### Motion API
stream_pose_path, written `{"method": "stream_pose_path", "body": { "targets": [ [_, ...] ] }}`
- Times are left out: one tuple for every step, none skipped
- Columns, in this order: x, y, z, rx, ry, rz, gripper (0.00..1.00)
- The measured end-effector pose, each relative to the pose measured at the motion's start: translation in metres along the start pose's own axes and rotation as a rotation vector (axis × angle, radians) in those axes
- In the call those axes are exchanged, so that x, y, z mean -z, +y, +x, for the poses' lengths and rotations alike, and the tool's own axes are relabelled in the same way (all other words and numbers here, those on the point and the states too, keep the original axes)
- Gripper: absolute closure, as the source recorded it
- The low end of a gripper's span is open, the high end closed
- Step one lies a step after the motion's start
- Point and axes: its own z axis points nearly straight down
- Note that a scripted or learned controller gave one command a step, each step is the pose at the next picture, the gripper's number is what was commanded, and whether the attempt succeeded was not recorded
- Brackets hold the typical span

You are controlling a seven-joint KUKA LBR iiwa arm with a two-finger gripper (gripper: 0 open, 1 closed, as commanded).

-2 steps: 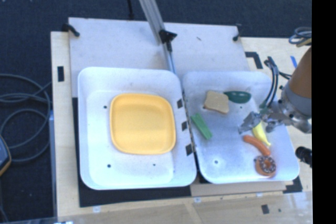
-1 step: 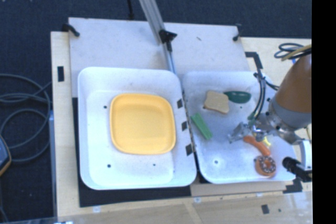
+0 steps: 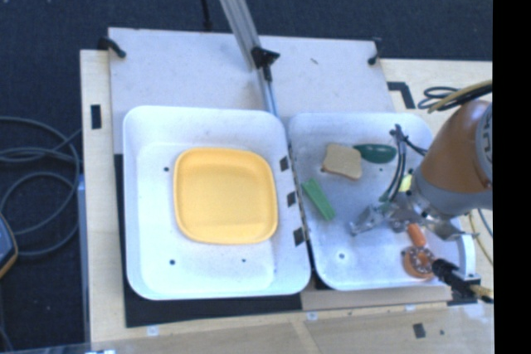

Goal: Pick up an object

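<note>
On the bench, the right white bin (image 3: 332, 273) holds a tan bread-like block (image 3: 343, 161), a flat green stick (image 3: 319, 201), a dark green piece (image 3: 377, 152) and a small orange thing (image 3: 415, 235). The end effector (image 3: 369, 221) hangs low beside the stick; I cannot tell its grip. A square yellow plate (image 3: 225, 195) lies in the left white bin (image 3: 145, 203). No writing shows.

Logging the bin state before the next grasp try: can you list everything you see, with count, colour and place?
bins: 2, white, side by side on the bench
plate: 1, yellow, square, middle of left bin
tan block: 1, tan, upper part of right bin
dark green object: 1, dark green, right of the tan block
green bar: 1, green, tilted, near right bin's left wall
orange items: small, orange, count unclear, right bin's lower right corner
arm: 1, grey with orange band, over right bin
tool: 1, metallic, low over right bin's floor
</note>
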Motion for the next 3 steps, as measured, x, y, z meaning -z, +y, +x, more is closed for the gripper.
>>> {"method": "stream_pose_path", "body": {
  "targets": [
    [0.013,0.001,-0.001,-0.001,0.000,-0.006,1.00],
    [0.074,0.002,0.005,0.001,-0.001,-0.007,1.00],
    [0.121,0.003,0.004,0.001,-0.001,-0.006,1.00]
  ]
}}
